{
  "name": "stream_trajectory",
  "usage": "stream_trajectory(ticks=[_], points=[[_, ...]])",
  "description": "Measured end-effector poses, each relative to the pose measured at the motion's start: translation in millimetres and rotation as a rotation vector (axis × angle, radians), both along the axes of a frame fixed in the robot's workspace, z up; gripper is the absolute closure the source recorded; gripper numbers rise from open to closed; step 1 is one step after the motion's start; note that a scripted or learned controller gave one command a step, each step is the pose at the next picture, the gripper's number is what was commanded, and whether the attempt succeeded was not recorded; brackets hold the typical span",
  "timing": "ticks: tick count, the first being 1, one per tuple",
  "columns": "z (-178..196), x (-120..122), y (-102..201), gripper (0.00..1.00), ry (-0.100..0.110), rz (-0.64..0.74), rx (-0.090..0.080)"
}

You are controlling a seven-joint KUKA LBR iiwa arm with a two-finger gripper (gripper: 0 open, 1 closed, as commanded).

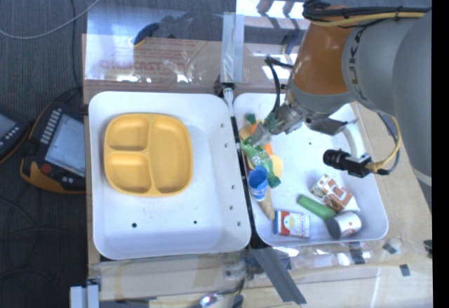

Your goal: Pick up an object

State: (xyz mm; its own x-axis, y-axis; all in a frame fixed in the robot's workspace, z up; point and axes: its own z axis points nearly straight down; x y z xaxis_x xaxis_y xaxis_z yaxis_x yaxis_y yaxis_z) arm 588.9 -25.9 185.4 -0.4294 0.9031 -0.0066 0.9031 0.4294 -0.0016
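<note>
From my console I see the arm (351, 54) reaching in from the right, its orange band above the wrist, with the gripper (258, 134) lowered over the upper left part of the right bin (372, 226). I cannot tell from this angle how the claw stands, nor whether anything sits in it. Its tip is right at a small heap of toys (258, 152) against the bin's left wall: orange and green pieces that I can't make out singly. Just below the heap stands a small blue cup (257, 181), with a tan cone-like piece (269, 209) under it. Further along the bin floor lies a green cylinder (313, 205), tilted, a small red-and-white carton (331, 192) near it to the right, a flat red-and-white packet (290, 223) by the front wall, and a grey-and-white can (344, 224) on its side next to that. In the left bin (126, 226) lies a yellow divided plate (149, 153) with three compartments, well apart from the gripper
</note>
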Motion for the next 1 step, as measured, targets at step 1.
stream_trajectory(ticks=[1], points=[[3.9,23.8,28.2,1.00,-0.008,0.081,0.003]])
